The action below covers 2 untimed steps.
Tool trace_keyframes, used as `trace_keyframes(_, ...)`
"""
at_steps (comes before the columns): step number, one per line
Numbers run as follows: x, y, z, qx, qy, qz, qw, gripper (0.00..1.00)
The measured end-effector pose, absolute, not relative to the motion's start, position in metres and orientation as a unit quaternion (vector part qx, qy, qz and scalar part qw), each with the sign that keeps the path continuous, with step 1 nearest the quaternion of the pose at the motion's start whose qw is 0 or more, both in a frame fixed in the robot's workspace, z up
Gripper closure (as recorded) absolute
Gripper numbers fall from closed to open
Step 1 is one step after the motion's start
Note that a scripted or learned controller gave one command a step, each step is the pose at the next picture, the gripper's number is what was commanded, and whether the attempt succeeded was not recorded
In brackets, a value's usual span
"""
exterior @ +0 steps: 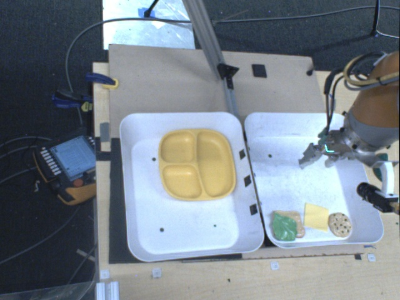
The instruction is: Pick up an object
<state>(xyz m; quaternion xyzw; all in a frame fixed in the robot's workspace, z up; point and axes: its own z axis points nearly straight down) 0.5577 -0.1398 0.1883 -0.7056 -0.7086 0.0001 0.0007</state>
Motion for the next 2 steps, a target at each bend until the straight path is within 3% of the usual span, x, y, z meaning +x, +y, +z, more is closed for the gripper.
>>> trace_keyframes(1,0.558,-0.140,0.189,-0.705,-0.709,-0.0006,0.000,0.00)
trace_keyframes(2,0.552,-0.134,0.143,-0.706,-0.708,0.0005,0.001,0.00)
